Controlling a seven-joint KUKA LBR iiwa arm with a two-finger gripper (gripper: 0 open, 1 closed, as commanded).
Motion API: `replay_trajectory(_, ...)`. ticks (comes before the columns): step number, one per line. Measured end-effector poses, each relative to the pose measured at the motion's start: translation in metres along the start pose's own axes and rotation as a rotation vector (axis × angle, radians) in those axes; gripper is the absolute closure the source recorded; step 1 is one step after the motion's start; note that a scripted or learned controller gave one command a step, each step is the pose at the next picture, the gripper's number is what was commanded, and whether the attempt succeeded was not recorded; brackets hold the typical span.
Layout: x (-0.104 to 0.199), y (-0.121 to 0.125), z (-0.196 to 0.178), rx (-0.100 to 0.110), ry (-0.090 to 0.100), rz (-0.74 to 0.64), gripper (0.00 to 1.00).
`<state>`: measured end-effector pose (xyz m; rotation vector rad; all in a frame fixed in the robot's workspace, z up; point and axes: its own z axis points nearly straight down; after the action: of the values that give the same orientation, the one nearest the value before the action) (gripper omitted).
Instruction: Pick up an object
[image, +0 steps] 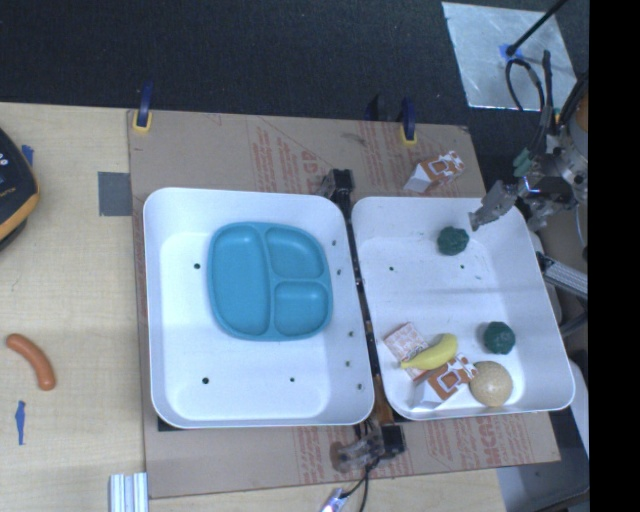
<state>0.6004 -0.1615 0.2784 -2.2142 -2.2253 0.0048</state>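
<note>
Two dark green balls sit in the right white bin (520, 300); nearest one (453, 240) lies just beside the tool (490, 213), whose open/closed state I can't tell, likely target.

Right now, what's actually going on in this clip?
A robot arm reaches in from the right, its gripper low over the far edge of the right bin, close to a dark green ball; nothing is visibly held. That bin also holds a second green ball, a banana, a tan round object and small cartons. The left bin holds a blue divided plate.
</note>
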Motion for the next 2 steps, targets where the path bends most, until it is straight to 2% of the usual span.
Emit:
replay_trajectory(1,-0.049,0.055,0.120,0.001,-0.001,0.001,0.00)
replay_trajectory(2,-0.050,0.056,0.187,0.002,0.000,-0.001,0.00)
